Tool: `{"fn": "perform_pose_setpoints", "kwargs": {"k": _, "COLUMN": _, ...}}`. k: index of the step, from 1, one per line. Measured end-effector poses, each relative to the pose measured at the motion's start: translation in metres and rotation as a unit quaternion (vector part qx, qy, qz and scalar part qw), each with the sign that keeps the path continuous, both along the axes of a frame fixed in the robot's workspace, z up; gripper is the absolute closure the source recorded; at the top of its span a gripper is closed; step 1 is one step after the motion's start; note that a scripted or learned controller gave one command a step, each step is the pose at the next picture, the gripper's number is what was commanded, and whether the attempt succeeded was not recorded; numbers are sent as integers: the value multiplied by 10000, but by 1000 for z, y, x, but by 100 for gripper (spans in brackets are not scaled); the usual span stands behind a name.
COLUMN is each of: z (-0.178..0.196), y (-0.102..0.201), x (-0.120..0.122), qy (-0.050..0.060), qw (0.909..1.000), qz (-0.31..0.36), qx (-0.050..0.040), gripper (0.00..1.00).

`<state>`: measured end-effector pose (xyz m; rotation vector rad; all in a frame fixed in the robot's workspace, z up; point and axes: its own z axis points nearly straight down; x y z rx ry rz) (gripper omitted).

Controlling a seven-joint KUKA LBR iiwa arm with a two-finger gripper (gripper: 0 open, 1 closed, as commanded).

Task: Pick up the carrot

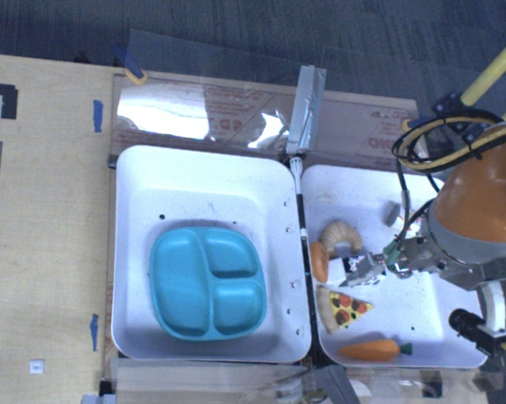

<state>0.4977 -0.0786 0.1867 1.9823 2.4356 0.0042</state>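
Tabletop (pixel 29 247): pale wood-grain surface running from the left edge under both bins.
Left bin (pixel 136 230): shallow, white, lies on the tabletop, touching the right bin along a shared middle edge.
Right bin (pixel 418 326): shallow, white, lies just beside the left bin.
Black marks (pixel 2 100): angular shapes on the tabletop's left side, perhaps tape.
Blue tape (pixel 97 114): small strips on the tabletop, near the left bin's left side.
Clear panel (pixel 208 114): glossy sheet along the bins' far edge.
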Motion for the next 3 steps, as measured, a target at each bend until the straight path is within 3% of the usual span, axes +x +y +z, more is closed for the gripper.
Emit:
{"fn": "perform_pose_setpoints", "kwargs": {"k": 1, "z": -49, "y": -26, "x": -19, "qy": 32, "qw": 9986, "qz": 533, "qx": -2, "gripper": 0}}
{"fn": "perform_pose_setpoints", "kwargs": {"k": 2, "z": -96, "y": -26, "x": -15, "qy": -32, "qw": 9906, "qz": 1371, "qx": -10, "gripper": 0}}
{"fn": "perform_pose_setpoints", "kwargs": {"k": 3, "z": -53, "y": -78, "x": -17, "qy": -11, "qw": 9746, "qz": 2240, "qx": -26, "gripper": 0}}
